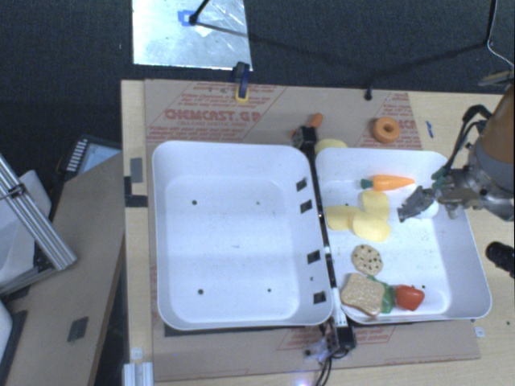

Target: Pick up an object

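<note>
From where I stand, the one camera view looks down on two shallow white bins set side by side on the tabletop (201, 107), and the robot arm (492, 147) reaches in from the right over the right bin (463, 292). Its end effector (417, 203) hangs low above the upper middle of that bin, and whether it is spread or closed I cannot tell, because it reads as a dark grey shape at this slant; nothing is visibly caught in it. All the toy food is gathered in the right bin, which is presumably why the arm works on this side: an orange carrot (389, 182) lies just up and left of the end effector, a cluster of pale yellow pieces (366, 218) sits just to its left, and further down are a speckled cookie (367, 258), a sandwich slice (363, 293) and a red tomato-like piece (409, 297) near the front wall. The left bin (173, 240) sits beside it as the likely drop side. A doughnut (386, 129) rests on the cardboard behind the bins, out of play. My guess is that the carrot or the yellow pieces are the nearest candidates, and no pick is yet made.
</note>
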{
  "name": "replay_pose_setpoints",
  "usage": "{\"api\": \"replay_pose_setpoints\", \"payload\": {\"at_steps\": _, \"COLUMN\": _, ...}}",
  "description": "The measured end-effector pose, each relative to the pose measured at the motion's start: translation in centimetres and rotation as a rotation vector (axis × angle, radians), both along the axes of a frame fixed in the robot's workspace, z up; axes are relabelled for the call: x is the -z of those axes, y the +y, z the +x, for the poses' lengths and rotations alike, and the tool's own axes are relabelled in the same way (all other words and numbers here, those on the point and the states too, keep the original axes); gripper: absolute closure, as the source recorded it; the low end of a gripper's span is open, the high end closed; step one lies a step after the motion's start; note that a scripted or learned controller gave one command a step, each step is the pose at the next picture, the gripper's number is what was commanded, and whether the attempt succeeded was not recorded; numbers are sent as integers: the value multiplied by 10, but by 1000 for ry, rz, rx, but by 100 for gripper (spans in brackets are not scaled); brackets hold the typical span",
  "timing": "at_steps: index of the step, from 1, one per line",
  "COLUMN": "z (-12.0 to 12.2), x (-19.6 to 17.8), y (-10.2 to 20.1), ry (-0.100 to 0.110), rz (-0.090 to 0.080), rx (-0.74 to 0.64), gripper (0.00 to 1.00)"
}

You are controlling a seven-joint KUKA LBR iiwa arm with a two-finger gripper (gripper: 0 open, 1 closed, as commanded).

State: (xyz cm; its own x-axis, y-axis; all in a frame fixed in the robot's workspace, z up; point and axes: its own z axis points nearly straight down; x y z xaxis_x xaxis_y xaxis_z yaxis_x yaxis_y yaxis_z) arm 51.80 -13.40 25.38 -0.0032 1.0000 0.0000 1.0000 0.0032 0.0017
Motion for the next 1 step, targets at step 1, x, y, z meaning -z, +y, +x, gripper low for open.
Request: {"api": "replay_pose_setpoints", "payload": {"at_steps": 1, "z": 44, "x": 112, "y": -53, "ry": 4, "rz": -1, "rx": 3, "gripper": 0}}
